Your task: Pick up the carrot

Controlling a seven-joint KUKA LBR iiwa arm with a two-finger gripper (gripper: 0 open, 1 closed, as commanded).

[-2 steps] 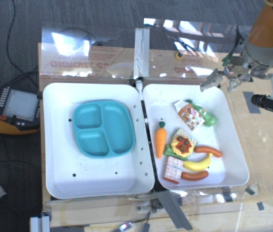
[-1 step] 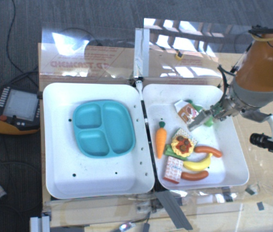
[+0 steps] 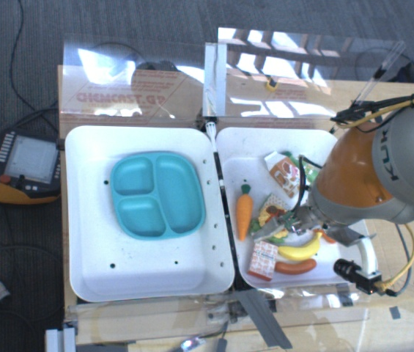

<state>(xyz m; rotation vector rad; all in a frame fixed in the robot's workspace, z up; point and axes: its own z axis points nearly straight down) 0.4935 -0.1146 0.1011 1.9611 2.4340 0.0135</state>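
Camera view: orange, green-topped carrot point(image 3: 244, 214) lying upright.

Two bins point(image 3: 82, 196), one carrot point(image 3: 244, 215), one banana point(image 3: 302, 250).

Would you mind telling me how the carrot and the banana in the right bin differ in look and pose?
The carrot is orange with a green top and straight; the banana is yellow and curved. The carrot lies lengthwise up the view near the bin's left wall, apart from the pile; the banana lies crosswise amid other toy food, just above a red sausage and beside the gripper. Both rest in the right bin.
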